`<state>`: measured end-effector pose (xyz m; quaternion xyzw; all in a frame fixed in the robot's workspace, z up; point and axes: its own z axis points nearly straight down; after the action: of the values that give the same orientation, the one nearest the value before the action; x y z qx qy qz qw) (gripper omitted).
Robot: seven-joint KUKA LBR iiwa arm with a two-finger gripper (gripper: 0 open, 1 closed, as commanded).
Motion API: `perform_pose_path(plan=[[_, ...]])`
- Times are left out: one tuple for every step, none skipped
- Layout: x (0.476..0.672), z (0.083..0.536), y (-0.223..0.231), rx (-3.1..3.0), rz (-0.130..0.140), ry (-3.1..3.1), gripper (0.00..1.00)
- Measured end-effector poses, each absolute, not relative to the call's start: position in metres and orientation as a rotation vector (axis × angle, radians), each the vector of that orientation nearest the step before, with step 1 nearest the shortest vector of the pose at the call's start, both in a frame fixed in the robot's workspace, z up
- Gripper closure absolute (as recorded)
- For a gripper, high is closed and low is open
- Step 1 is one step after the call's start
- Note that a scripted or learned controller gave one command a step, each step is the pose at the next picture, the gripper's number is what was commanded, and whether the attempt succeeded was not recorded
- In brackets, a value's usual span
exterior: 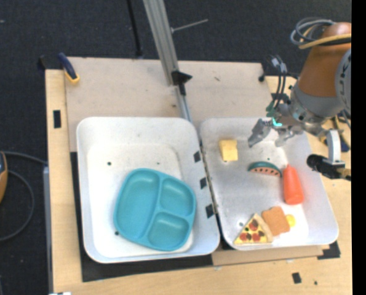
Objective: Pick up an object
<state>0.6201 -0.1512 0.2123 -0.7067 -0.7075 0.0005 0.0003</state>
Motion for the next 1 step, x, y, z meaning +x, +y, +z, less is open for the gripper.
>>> perform_pose_path(plan=[[0.6206,0.2132,-0.1512,-2.22,0.0,-2.224,0.0]])
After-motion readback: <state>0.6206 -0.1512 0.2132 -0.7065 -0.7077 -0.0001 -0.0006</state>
